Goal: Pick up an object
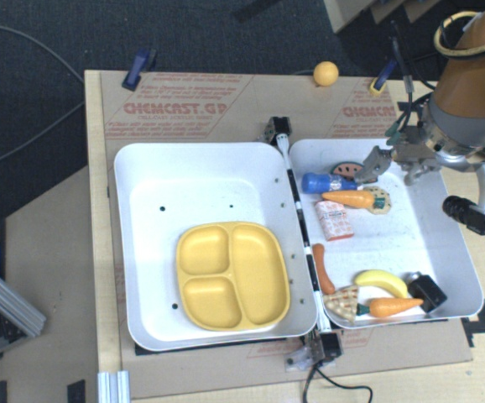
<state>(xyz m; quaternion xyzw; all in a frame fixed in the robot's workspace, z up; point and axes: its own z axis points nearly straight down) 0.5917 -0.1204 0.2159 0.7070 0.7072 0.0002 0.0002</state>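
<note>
even, bright overhead light, soft short shadows, mild glare on the white bins (pixel 142 225), slightly grainy.

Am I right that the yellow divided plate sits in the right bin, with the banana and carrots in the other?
Not quite. The camera view shows the yellow divided plate in the left bin, not the right. The banana and the carrots lie in the other one, the right bin.

Glossy yellow plastic tray (pixel 232 274); smooth white plastic bins (pixel 142 191); matt brown cardboard-like bench sheet (pixel 184 107).
</note>
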